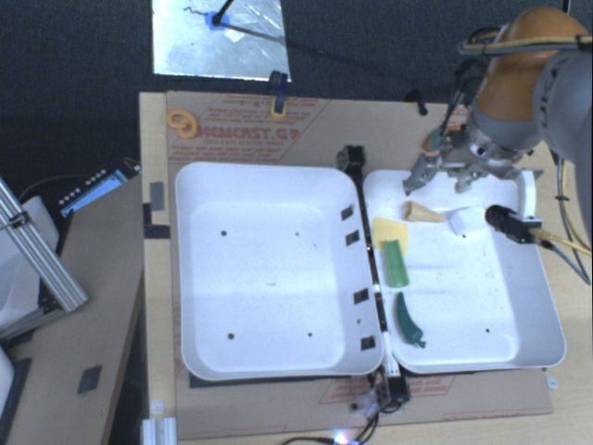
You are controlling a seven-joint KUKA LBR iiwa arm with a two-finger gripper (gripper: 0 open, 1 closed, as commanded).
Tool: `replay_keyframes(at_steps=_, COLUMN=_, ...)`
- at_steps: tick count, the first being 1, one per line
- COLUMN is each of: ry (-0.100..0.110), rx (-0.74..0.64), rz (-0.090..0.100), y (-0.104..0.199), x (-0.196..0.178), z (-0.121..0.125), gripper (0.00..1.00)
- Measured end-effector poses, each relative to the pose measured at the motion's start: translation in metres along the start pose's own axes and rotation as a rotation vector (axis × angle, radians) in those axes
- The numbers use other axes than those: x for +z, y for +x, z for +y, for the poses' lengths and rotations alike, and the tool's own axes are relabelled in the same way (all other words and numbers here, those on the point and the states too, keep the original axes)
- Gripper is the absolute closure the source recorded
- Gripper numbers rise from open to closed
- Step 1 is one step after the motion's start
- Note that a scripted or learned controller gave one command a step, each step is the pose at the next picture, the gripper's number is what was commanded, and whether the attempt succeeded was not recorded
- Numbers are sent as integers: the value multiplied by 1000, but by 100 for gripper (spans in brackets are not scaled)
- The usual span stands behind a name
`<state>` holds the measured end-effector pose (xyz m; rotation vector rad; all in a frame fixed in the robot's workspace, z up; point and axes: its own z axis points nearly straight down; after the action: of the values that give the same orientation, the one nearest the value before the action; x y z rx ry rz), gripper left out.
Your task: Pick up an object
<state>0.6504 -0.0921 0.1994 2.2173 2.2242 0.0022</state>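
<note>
The right bin [533, 313] holds a yellow block [390, 232], a long green block [397, 264], a dark green curved piece [409, 320], a tan wedge [424, 213] and a small white piece [459, 221]. My gripper [435, 184] hangs over the far end of this bin, just beyond the tan wedge and the white piece. Its fingers [411, 184] are spread open with nothing between them.
The left bin [199, 248] lies beside the right one, joined along a black hinged divider [363, 248]. An orange ring [182, 123] and a blue-yellow clamp [278, 95] sit on the cardboard behind the bins. A metal rail [32, 258] stands at the left.
</note>
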Motion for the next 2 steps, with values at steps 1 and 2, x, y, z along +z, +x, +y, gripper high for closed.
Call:
replay_keyframes(at_steps=1, ry=-2, rx=10, rz=-5, y=-84, x=-25, z=-34, gripper=0)
replay_keyframes(at_steps=2, ry=7, rx=-5, rz=3, y=-35, x=123, z=15, gripper=0)
